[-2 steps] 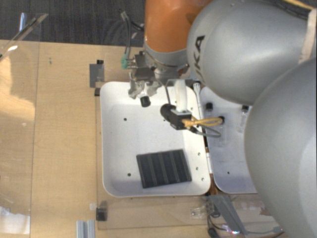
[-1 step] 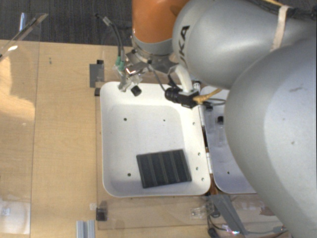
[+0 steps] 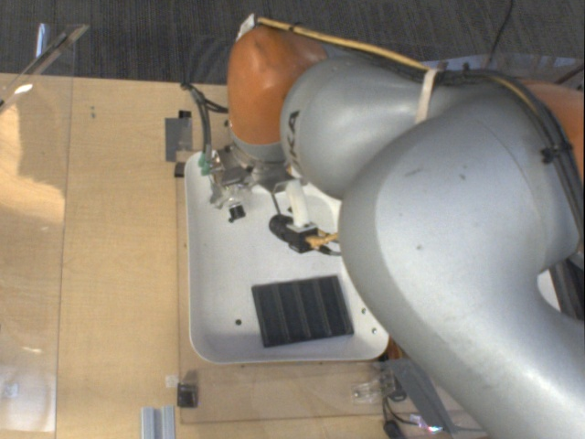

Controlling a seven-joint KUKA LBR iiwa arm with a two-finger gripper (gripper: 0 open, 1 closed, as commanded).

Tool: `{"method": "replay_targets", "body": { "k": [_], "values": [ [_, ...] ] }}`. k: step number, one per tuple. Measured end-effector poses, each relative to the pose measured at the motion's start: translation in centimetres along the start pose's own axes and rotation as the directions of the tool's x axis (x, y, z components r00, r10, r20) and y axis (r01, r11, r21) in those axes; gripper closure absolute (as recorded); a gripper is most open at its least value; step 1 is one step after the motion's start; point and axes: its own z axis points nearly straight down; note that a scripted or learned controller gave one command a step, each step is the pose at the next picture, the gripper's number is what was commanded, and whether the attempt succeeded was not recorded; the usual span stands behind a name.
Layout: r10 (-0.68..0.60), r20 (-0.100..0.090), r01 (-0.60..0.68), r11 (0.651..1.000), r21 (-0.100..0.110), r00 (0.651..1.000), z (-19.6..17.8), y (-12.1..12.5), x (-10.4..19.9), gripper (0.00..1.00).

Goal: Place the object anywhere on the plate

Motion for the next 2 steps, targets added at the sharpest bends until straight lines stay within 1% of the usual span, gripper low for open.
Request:
{"method": "replay_targets", "body": {
  "k": [1,2],
  "values": [
    [-0.606,0.003,0.606,0.795,-0.006,0.795,-1.7,-1.5,-0.2,1.0],
    [-0.831,0.006,0.831,0.557,-0.005,0.557,-5.2,-12.1,-3.0,1.0]
  ]
}}
